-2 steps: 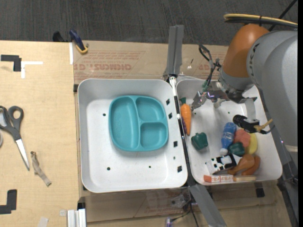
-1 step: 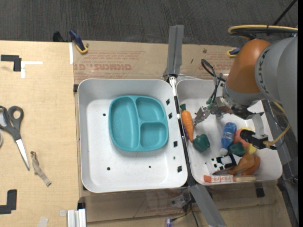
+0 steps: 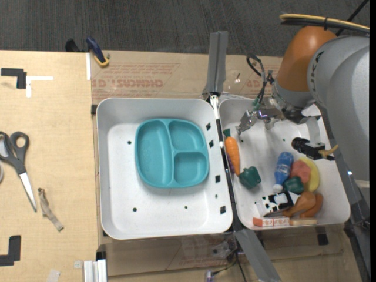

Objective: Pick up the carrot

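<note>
With the small orange tapered carrot (image 3: 233, 152) lying against the left wall of the right white bin (image 3: 329, 213), the metal two-finger gripper (image 3: 245, 124), apparently spread and empty, hovers at its 1 o'clock in the approach step, needing descent astride it.

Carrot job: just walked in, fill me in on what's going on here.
A grey robot arm reaches in over the right bin, its gripper above the far end. The carrot lies at that bin's left wall, apart from the gripper and not yet picked up. A green toy sits beside it, and more toy food is piled at the right. The left bin holds a teal divided plate.
</note>
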Tool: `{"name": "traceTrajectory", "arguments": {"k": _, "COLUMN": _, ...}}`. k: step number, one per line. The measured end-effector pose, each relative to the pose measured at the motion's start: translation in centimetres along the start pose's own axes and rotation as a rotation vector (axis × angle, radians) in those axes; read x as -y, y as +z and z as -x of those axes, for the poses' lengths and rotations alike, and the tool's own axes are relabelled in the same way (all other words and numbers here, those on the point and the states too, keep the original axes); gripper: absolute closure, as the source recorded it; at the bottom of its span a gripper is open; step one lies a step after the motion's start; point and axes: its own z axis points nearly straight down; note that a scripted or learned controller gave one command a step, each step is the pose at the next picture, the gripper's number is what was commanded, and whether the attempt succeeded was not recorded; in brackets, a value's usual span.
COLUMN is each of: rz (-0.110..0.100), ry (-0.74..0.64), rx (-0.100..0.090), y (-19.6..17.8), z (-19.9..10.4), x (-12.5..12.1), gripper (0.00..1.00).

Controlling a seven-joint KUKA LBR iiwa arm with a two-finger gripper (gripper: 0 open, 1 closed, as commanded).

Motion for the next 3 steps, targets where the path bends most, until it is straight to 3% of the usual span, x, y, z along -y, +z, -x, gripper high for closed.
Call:
{"name": "traceTrajectory", "arguments": {"k": 1, "rz": -0.003, "ry": -0.103, "rx": -0.002, "y": 0.0, "z": -0.5, "x": 8.9, "gripper": 0.0}}
{"name": "traceTrajectory", "arguments": {"k": 2, "rz": -0.004, "ry": 0.377, "rx": 0.0, "y": 0.2, "z": -0.6, "x": 5.7, "gripper": 0.0}}
{"name": "traceTrajectory", "arguments": {"k": 3, "rz": -0.005, "ry": 0.416, "rx": -0.001, "y": 0.2, "z": -1.8, "x": 9.0, "gripper": 0.0}}
